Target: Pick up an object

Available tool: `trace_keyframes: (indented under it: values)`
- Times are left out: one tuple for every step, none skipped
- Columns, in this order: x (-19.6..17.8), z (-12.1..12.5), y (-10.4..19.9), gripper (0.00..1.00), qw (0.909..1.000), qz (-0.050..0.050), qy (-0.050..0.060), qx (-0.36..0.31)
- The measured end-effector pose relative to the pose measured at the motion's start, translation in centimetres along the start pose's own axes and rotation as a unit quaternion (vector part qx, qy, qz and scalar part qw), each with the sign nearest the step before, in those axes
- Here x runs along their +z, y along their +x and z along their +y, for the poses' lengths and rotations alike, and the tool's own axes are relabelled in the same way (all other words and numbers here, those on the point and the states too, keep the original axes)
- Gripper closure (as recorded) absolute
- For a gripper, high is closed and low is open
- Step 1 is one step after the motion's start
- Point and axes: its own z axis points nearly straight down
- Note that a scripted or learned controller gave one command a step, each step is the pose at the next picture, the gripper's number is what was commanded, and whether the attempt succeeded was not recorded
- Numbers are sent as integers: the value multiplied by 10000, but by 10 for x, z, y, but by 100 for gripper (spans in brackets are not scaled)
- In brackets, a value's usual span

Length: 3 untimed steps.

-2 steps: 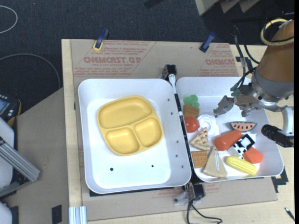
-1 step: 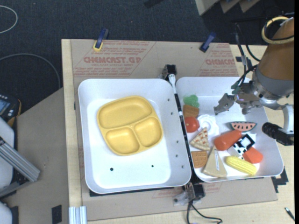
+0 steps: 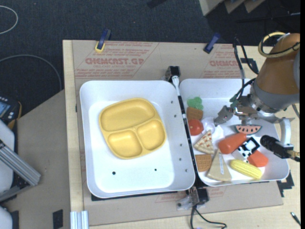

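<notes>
The right bin (image 3: 224, 87) holds several toy foods: a green piece (image 3: 194, 102), a brown piece (image 3: 194, 113), a red tomato (image 3: 195, 126), a pizza slice (image 3: 205, 142), an orange carrot (image 3: 232, 143), a watermelon slice (image 3: 249, 129), a yellow corn cob (image 3: 246, 168) and a tan wedge (image 3: 219, 168). My gripper (image 3: 228, 112) hovers over the middle of this bin, above and just right of the tomato. Its fingers are open and hold nothing.
The left bin (image 3: 90, 128) carries a yellow divided plate (image 3: 132, 127). A brown cracker (image 3: 204, 162), a red-orange block (image 3: 259, 159) and a black-and-white checkered piece (image 3: 247, 148) lie near the right bin's front. The arm enters from the right.
</notes>
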Motion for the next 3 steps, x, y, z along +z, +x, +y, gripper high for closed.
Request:
trace_keyframes:
  values:
    - [44,3,-1,0,10000,1,-1,-2]
    - [79,5,-2,0,10000,-12,-53,-1]
    - [66,7,-1,100,10000,-12,-90,0]
